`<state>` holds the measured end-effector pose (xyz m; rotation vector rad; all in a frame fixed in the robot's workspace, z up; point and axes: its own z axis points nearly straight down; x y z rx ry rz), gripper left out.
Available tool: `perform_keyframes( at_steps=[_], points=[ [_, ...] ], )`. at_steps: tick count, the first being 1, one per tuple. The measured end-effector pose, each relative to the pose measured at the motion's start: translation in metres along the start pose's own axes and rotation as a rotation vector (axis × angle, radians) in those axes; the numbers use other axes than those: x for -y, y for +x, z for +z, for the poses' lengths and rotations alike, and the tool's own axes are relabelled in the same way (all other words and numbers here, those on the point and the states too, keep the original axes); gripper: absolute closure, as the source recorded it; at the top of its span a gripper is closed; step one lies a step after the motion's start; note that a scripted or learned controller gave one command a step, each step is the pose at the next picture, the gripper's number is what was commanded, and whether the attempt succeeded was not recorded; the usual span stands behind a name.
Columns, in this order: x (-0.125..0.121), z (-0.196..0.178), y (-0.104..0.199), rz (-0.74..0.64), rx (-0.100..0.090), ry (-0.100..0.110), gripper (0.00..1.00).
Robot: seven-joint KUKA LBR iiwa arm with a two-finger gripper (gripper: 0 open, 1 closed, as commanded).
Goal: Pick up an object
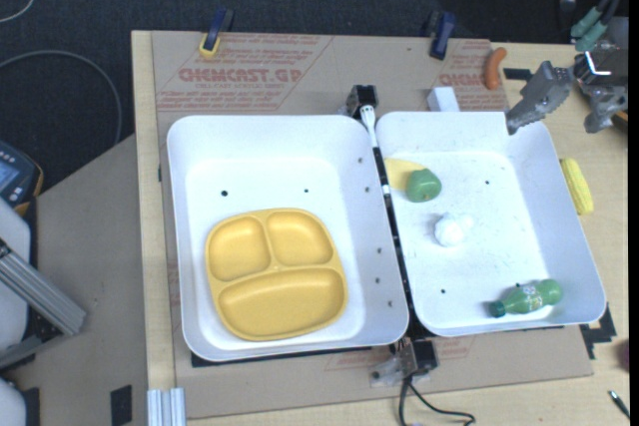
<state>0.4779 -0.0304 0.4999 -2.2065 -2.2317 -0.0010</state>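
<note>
Lowest in the frame among the loose things, a green bottle point(527, 298) lies on its side in the near right corner of the right bin point(559, 185), its long axis running roughly left to right with a slight tilt, cap end toward the left. Any of the loose pieces could serve as the thing to pick up: besides the bottle there is a small white ball-like object point(451, 230) near the middle of that bin, and a green round piece point(423, 185) farther back, resting against a yellow piece point(397, 174) close to the bin's left wall. The gripper point(521, 118) hangs at the far right corner of the same bin, about over its rim, with nothing visible between its fingers; whether they are parted or closed I cannot tell at this size. From there every candidate lies nearer the camera and mostly to the left; the green round piece looks nearest, the bottle farthest. Left of all this, the left bin point(190, 155) holds a yellow divided plate point(277, 271). Outside the bins, a yellow corn-like piece point(577, 186) lies on the bench point(90, 214) beside the right bin's right wall.
</note>
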Motion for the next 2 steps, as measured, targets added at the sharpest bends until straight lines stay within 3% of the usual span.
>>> perform_keyframes(
  at_steps=[1, 2],
  points=[
    [-0.002, -0.011, -0.005, 0.009, 0.003, -0.005, 1.00],
    [-0.002, 0.047, 0.100, 0.000, 0.002, 0.006, 1.00]
  ],
)
